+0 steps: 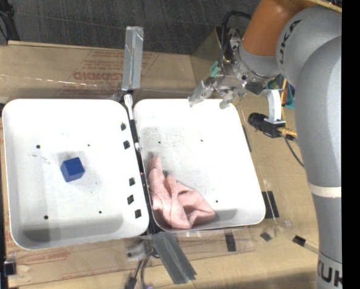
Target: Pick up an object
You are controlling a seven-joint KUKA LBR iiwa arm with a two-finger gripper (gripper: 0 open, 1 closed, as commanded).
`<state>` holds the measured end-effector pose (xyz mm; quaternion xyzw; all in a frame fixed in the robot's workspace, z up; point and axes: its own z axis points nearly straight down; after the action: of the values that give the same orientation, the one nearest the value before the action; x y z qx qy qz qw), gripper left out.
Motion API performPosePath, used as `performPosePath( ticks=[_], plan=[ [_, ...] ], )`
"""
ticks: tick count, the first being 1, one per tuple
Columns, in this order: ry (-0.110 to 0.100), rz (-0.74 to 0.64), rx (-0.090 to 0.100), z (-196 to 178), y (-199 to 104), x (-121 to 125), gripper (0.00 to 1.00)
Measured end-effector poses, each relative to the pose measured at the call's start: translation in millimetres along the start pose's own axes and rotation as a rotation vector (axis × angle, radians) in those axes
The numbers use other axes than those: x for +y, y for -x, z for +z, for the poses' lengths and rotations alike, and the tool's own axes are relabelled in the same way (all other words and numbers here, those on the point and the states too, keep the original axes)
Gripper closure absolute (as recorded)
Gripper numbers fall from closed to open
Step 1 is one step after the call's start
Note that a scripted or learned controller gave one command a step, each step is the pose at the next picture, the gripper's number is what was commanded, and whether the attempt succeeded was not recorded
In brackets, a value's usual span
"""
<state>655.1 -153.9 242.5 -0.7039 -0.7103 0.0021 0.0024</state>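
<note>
Pink cloth point(175, 198) | right bin's point(228, 155) near-left corner | well apart from pincer point(211, 98) | fingers spread, holding nothing

Pink cloth point(175, 200) soft, crumpled; blue cube point(73, 168) matt; bins point(23, 131) smooth white plastic.

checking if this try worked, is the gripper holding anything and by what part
Nothing is held. The gripper hangs open over the right bin's far edge, with nothing between its fingers. The pink cloth and blue cube lie untouched.
</note>
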Motion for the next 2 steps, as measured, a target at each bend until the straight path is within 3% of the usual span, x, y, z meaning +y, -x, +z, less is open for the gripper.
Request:
performPosePath(
  ticks=[1,2],
  plan=[
    [-0.001,-0.068,0.001,97.6,-9.0,-115.5,0.0],
    [0.002,-0.193,0.0,152.6,-44.9,-139.9,0.0]
  ],
)
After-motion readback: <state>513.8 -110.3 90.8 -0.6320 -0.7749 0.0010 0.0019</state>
